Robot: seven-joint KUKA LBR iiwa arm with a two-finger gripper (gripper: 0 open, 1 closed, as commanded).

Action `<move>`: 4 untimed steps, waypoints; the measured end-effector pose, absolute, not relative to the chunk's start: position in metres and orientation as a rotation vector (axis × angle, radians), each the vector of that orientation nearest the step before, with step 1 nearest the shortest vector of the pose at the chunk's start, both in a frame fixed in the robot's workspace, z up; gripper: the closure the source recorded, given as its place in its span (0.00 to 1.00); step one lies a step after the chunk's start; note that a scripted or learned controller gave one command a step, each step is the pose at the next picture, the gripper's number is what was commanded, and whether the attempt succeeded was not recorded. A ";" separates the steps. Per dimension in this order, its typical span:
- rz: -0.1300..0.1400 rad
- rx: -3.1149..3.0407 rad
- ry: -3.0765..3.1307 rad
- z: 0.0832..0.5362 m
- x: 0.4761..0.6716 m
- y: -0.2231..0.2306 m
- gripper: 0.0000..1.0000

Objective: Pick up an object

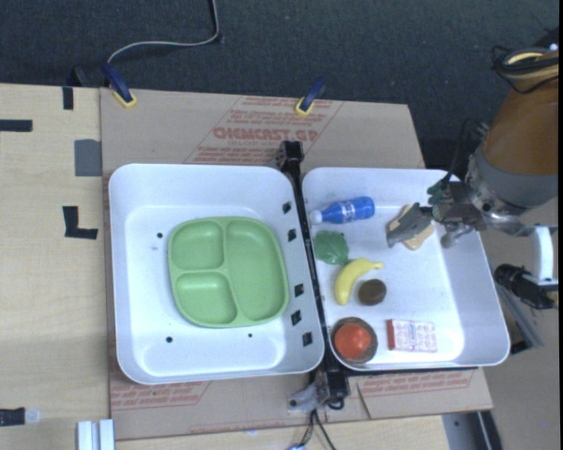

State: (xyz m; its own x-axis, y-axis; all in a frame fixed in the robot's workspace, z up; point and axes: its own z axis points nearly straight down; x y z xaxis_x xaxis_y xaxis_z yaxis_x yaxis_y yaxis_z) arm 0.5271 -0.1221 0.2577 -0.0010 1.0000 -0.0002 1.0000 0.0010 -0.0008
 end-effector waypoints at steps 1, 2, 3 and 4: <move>0.004 -2.218 -2.219 0.143 0.535 -0.115 0.00; -0.009 -2.219 -2.229 0.087 0.527 -0.103 0.00; -0.005 -2.223 -2.226 0.086 0.581 -0.099 0.00; -0.003 -2.224 -2.225 0.096 0.581 -0.099 1.00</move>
